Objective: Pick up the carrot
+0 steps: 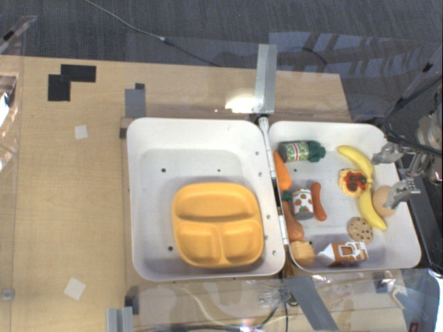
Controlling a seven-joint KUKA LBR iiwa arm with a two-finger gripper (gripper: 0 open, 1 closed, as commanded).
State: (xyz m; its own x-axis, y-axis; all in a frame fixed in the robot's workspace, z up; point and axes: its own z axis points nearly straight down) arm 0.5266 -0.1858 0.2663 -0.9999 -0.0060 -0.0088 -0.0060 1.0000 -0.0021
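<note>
Your small orange plastic carrot (282,172) lies in the right white bin (401,254), tight against its left wall. Its long side runs up and down the picture. Your claw (400,175) waits open and empty, far across at the right edge.

Robotics lab bench, pale wooden top (62,206) with black marker squares (69,80) at upper left, two white bins (145,144) fixed side by side, metal brackets (266,78), taped cables (124,16) (over grey carpet), toy food (356,182) at right.
</note>
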